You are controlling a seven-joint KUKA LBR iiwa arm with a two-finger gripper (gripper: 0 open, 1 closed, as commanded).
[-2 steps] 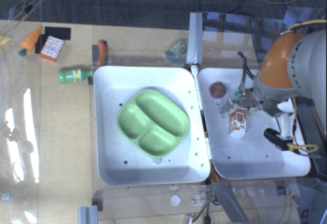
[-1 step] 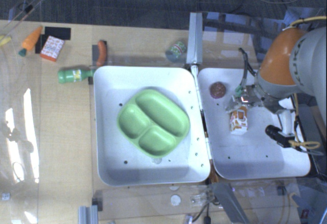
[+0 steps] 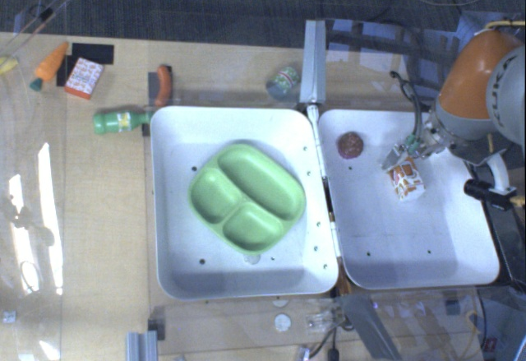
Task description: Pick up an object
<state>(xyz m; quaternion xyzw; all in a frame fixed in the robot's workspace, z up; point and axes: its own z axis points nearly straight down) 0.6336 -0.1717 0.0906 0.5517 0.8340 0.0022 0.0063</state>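
Tool (image 3: 408,152) is seen at centre right, over the right bin (image 3: 427,261) — a small red-and-white packet (image 3: 406,179) is pinched between its fingers; a brown disc (image 3: 350,145) lies nearby.

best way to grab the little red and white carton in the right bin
Probably from above, across the narrow sides of the carton. It lies tilted on the floor of the right bin, away from the walls and apart from the brown disc, so both flanks look free. The gripper sits at its upper end.
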